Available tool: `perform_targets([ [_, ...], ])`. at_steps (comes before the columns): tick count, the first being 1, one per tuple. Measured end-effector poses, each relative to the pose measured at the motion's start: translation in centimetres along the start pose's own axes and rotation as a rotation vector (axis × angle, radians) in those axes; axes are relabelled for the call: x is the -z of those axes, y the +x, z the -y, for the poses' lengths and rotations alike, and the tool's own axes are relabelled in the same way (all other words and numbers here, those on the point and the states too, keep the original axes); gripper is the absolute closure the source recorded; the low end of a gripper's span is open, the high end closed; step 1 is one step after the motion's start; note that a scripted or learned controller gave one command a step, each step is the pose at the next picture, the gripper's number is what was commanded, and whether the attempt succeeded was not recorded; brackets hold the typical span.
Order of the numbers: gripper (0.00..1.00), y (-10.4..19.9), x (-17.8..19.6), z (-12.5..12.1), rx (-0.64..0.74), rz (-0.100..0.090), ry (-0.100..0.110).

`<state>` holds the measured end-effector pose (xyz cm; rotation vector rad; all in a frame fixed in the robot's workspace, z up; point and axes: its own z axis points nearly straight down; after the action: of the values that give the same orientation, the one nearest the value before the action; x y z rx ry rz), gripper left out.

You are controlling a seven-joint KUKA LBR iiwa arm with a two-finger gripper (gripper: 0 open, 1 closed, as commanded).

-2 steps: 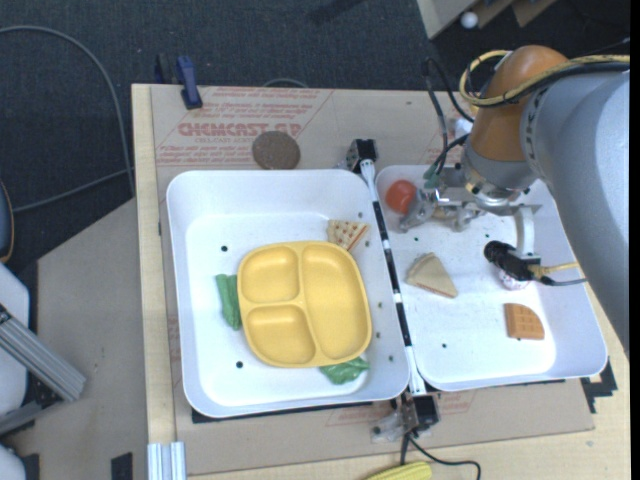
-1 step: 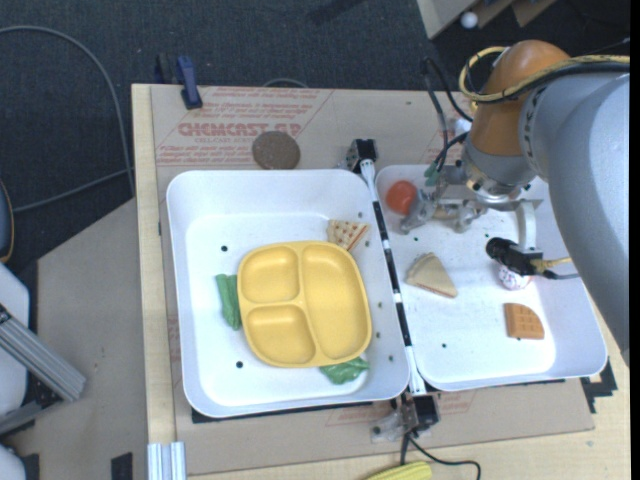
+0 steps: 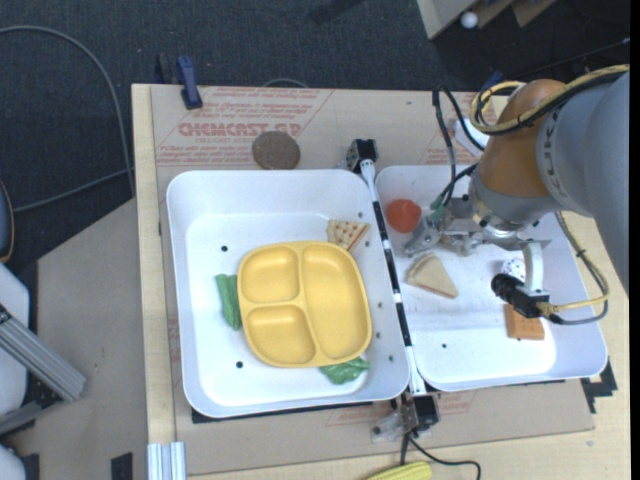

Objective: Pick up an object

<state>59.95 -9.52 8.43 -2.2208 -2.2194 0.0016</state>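
The right bin holds a red tomato-like ball at its far left, a tan sandwich wedge near the middle, and a small orange-brown block toward the right. My gripper hangs over the right bin's far half, between the red ball and the wedge and just above the wedge's upper edge. The grey arm with its orange band covers the bin's far right corner. Nothing shows held in the gripper.
The left bin carries a yellow divided plate, a waffle cracker at its far edge, and green pieces on its left and near side. A brown disc and a blue clip lie on the board behind.
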Motion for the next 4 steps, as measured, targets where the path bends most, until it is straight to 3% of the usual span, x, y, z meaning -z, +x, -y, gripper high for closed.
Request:
perform_targets([
  [1, 0.0, -0.5, -0.6, -5.6, 0.006, -0.002, 0.053],
  [3, 0.0, -0.5, -0.6, -5.6, 0.006, 0.0, 0.053],
  [4, 0.0, -0.1, 0.0, 0.2, 0.0, 0.0, 0.0],
])
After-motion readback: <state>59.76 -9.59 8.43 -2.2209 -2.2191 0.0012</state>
